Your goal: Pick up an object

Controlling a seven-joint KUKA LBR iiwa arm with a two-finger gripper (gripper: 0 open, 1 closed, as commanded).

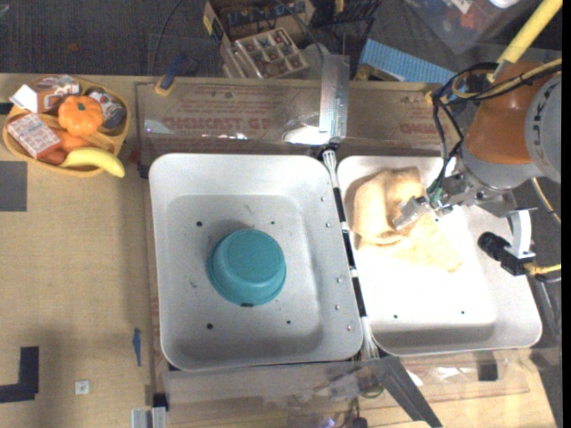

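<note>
Teal bowl (249, 267) in left bin (178, 185); tan object (382, 205) in right bin (500, 328).

A: What sort of place is this looking like?
B: A robotics lab: two white bins (178, 185) are sitting on a desk (71, 283), cables (459, 87) trailing at two o'clock, crates (263, 34) cluttering twelve.

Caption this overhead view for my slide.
Pincer at tan lump in right bin; teal bowl in left bin.
</note>
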